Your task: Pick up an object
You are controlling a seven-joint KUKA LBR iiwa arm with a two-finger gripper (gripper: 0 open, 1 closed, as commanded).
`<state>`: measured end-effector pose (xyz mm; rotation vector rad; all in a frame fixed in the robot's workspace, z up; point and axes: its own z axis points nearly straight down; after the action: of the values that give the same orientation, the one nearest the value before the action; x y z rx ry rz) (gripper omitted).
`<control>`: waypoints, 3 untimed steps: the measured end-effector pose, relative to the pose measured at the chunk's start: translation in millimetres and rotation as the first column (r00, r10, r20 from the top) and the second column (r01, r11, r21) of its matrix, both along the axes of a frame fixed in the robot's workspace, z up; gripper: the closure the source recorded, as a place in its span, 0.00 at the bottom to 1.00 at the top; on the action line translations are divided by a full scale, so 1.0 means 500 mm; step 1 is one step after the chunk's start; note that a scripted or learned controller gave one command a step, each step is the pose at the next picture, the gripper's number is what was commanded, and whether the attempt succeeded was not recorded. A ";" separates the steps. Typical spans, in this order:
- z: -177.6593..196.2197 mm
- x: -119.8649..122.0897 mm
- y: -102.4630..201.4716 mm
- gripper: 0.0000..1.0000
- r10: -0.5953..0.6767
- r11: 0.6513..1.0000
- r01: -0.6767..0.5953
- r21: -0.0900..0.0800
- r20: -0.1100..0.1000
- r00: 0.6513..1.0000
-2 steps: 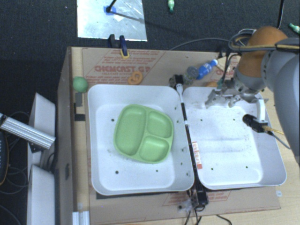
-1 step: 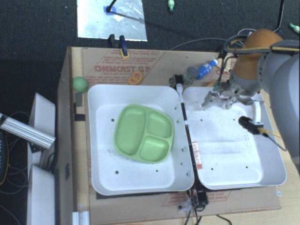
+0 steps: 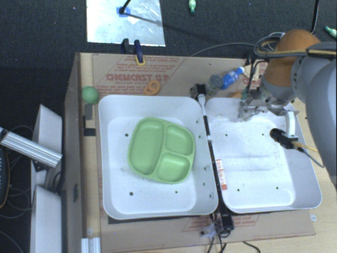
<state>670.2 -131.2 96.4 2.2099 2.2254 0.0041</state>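
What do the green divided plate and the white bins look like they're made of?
The green divided plate looks like moulded plastic: one even pale green, soft sheen, rounded compartment ridges. The white bins seem thin formed plastic, smooth, with rounded rims, though painted metal is possible.

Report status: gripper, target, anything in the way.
Gripper over right bin, at its far edge. Green divided plate flat in left bin, apart from gripper. Nothing rests on the plate.
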 end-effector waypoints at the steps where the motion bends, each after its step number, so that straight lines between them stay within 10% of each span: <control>1: 0.000 0.000 0.000 0.00 0.000 1.000 0.000 0.000 0.000 1.000; 2: -0.023 -0.002 0.002 0.00 -0.002 1.000 0.002 0.001 -0.003 1.000; 3: 0.000 0.000 0.001 1.00 0.000 1.000 0.000 0.000 0.000 1.000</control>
<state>670.3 -130.6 96.5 2.2095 2.2251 0.0044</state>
